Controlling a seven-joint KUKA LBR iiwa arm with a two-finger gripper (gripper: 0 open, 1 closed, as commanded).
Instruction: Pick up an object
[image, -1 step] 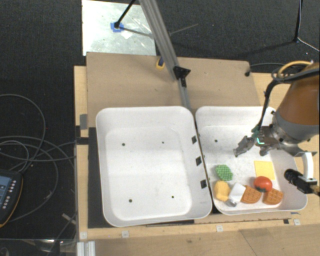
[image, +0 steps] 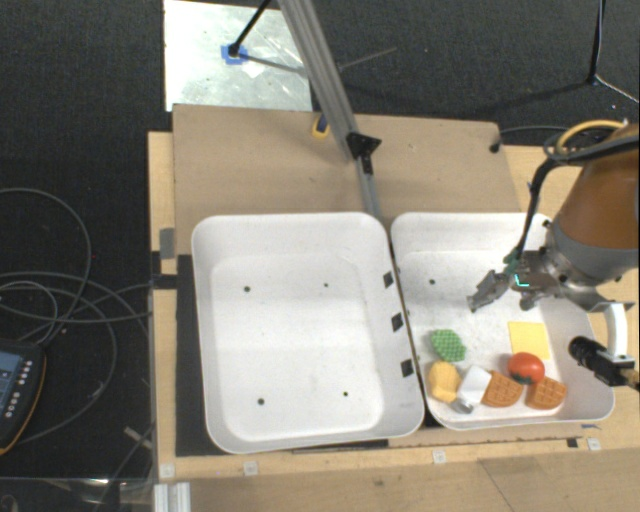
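Grey arm (image: 590, 262), orange band, black cables, dark jaws

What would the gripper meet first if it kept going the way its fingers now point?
Probably bare floor of the right bin. The gripper points left and down, above the green piece; depth is unclear.

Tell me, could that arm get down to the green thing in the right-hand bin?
Probably yes. The green piece lies uncovered at the edge of the cluster, with bare bin floor between it and the gripper hovering nearby.

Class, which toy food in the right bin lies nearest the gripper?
The green piece. It lies just below the gripper; the yellow square sits farther right.
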